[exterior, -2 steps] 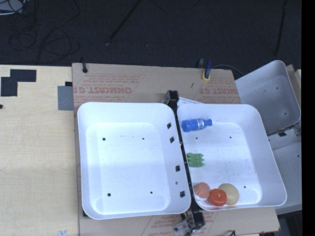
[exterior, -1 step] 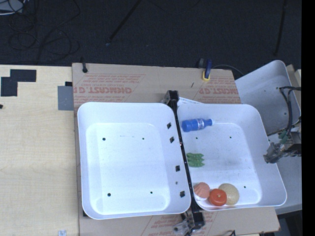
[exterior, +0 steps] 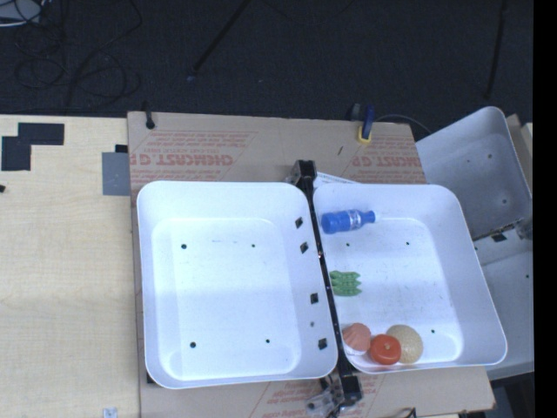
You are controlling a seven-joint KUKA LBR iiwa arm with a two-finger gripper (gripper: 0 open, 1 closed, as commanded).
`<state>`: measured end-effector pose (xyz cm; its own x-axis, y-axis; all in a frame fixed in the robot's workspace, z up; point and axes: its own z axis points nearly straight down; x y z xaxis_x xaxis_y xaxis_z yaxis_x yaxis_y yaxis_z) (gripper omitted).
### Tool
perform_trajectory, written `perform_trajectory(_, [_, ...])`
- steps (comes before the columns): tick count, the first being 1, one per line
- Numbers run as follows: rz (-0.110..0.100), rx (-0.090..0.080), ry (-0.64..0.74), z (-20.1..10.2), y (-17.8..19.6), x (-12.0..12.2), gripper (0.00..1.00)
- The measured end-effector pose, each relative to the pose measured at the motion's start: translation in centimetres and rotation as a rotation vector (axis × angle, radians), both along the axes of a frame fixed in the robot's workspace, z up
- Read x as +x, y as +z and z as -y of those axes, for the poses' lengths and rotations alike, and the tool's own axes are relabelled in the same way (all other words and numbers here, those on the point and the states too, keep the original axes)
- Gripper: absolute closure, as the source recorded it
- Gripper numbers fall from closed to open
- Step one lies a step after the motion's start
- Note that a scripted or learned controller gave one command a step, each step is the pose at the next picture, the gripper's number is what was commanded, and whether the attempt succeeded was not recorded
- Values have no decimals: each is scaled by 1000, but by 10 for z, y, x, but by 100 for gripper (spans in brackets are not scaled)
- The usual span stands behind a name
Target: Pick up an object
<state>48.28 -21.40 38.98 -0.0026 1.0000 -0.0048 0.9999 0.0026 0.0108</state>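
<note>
Bright, even light from overhead washes the two white bins (exterior: 226, 200) almost to glare, leaves only soft grey shadows along their inner walls, and lets the floor (exterior: 261, 42) behind fall dark, slightly soft and grainy.

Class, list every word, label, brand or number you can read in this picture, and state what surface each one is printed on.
"CHEMCAST G P" in red, upside down and mirrored, on the brown cardboard sheet behind the left white bin; the brand name is only my reading.
Red print repeated behind the right white bin: cut off, unreadable.
Red print on the cardboard's front edge: too small.
Blue plastic bottle: label blurred.
</note>
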Motion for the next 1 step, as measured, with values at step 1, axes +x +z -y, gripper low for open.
perform_trajectory(1, [-25,11,-3,-2,-142,-9,100])
